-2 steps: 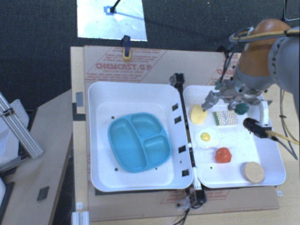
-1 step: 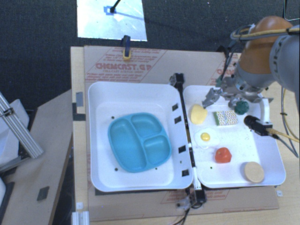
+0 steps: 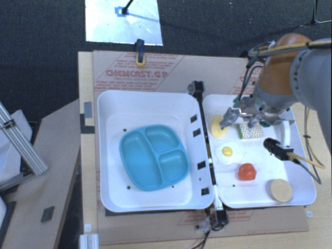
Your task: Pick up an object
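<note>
My gripper [image 3: 240, 118] hangs over the back of the right bin [image 3: 306, 183]. Just left of it lies a yellow piece [image 3: 218, 128], and a green-and-white patterned block [image 3: 251, 133] sits right under it. Toward the front of the same bin lie a fried-egg toy [image 3: 226, 151], a red piece [image 3: 247, 171] and a tan round disc [image 3: 281, 190]. I see nothing held in the gripper.
The left bin [image 3: 111, 139] holds a blue divided plate [image 3: 154, 156]. A black-clipped divider [image 3: 203, 139] runs between the two bins. The arm comes in from the right, above the right bin's back corner.
</note>
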`<act>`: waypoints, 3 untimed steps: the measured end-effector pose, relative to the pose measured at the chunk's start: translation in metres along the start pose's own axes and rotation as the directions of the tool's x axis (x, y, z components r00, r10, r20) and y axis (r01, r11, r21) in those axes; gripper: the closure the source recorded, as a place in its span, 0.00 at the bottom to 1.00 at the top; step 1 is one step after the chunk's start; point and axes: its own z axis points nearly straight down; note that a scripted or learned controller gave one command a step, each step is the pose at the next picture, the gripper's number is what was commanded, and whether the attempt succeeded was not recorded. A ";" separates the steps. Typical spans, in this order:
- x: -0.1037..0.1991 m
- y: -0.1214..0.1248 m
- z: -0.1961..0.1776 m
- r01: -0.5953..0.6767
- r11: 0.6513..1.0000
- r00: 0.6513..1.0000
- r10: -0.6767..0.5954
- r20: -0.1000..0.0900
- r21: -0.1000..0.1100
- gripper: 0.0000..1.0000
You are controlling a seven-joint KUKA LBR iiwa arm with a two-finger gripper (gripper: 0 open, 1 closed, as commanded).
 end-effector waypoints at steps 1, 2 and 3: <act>0.000 0.008 0.058 0.001 1.000 1.000 -0.001 0.001 -0.006 0.00; -0.001 0.011 0.055 0.000 1.000 1.000 0.000 0.003 -0.010 0.00; 0.000 0.013 0.043 -0.001 1.000 1.000 0.001 0.000 -0.019 1.00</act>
